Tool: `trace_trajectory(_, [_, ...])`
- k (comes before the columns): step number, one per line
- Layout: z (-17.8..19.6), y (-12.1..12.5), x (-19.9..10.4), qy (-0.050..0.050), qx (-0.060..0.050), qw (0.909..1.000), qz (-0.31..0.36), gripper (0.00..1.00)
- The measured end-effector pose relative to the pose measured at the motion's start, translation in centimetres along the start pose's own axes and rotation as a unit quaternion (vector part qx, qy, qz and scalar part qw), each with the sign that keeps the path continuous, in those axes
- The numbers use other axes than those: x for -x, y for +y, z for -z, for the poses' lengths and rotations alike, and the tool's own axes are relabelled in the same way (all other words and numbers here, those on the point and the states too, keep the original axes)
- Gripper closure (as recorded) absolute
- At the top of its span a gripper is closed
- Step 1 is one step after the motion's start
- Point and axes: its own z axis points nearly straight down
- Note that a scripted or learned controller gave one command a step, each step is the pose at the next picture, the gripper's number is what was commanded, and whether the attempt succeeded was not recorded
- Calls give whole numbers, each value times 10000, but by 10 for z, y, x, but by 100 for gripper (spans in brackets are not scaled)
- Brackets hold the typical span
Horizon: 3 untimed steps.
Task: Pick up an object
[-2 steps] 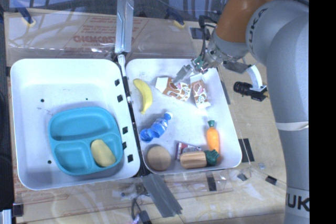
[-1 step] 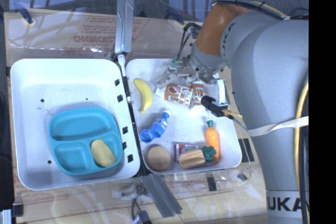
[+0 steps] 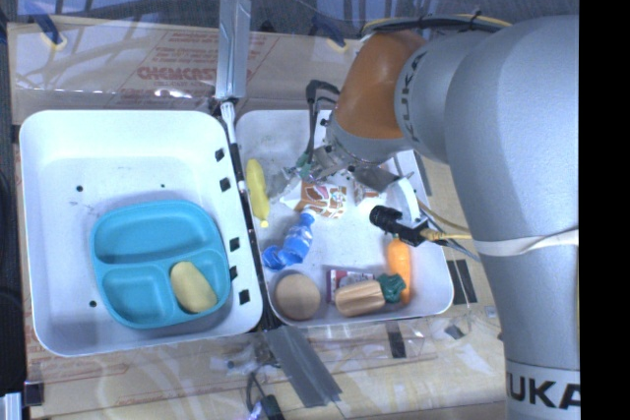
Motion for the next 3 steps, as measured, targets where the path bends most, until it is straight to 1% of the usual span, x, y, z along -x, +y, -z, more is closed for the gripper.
trace_trajectory(1, [-3,-75,-12,49,-16,9992,-384,0])
trace_trajectory(2, [9,-72,-12,43,6,9994,-356,100])
trace_trajectory(3, [98,-17,-46,48,-14,9879,-1553,100])
